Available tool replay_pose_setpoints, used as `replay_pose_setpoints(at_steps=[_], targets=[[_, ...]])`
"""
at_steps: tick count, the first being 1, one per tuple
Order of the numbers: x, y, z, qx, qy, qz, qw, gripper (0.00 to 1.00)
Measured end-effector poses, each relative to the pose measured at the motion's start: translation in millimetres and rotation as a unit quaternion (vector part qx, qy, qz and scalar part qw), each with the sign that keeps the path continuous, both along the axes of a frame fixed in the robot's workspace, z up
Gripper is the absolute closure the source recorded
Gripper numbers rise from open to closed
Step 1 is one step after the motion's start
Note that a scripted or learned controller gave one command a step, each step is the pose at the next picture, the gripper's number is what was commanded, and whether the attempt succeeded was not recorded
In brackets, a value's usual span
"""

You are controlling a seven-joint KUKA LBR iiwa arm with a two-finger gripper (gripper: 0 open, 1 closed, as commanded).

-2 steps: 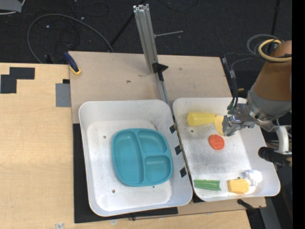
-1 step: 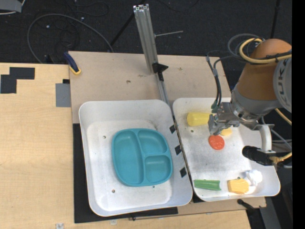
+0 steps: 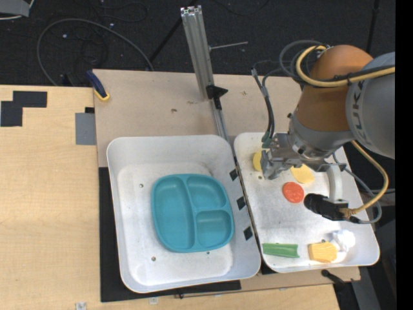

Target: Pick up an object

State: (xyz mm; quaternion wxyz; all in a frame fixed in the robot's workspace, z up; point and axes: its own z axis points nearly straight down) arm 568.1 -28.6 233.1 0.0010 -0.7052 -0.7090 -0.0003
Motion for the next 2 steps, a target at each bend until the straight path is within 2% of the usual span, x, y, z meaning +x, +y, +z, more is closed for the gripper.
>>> replay_pose_setpoints(at_steps=[1, 2], targets=[[1.2, 52.3, -13.1, -0.0002, 0.002, 0.000, 1.0000, 1.00], [-4.6, 113.6, -10.3, -0.0001, 0.002, 0.000, 1.0000, 1.00]])
